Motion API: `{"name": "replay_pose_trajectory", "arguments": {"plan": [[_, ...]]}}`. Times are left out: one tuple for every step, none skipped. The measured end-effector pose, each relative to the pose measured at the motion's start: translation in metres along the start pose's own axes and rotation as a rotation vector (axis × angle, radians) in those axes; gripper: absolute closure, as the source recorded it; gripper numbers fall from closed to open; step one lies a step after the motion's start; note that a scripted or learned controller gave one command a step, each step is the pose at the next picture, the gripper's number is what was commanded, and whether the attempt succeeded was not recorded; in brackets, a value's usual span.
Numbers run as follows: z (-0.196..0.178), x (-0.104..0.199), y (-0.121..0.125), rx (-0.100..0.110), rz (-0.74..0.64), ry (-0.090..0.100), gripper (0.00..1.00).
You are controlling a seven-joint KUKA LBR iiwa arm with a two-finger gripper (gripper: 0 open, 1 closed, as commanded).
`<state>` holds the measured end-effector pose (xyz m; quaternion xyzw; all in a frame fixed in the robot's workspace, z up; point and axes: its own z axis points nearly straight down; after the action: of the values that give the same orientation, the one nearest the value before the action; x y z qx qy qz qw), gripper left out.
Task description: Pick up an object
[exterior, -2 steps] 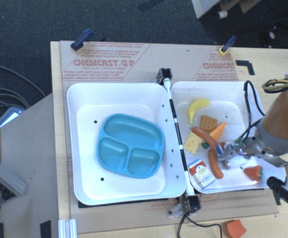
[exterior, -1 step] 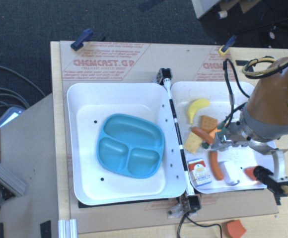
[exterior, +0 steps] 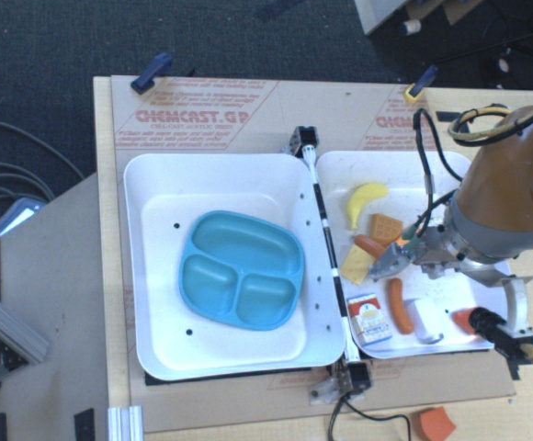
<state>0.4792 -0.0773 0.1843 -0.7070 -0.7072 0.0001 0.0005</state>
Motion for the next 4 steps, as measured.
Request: {"name": "replay_pose_trajectory", "arguments": {"plan": [[0.1, -0.052, 0.037, 0.0, 0.001, -0.001, 0.0], [0.09, -0.051, 0.037, -0.001, 0.001, 0.0, 1.0], [0.0, -0.013, 0.086, -0.001, -0.001, -0.001, 1.0], [0.0, -0.014, 0.086, 0.0, -0.001, -0.001, 0.0]]}}
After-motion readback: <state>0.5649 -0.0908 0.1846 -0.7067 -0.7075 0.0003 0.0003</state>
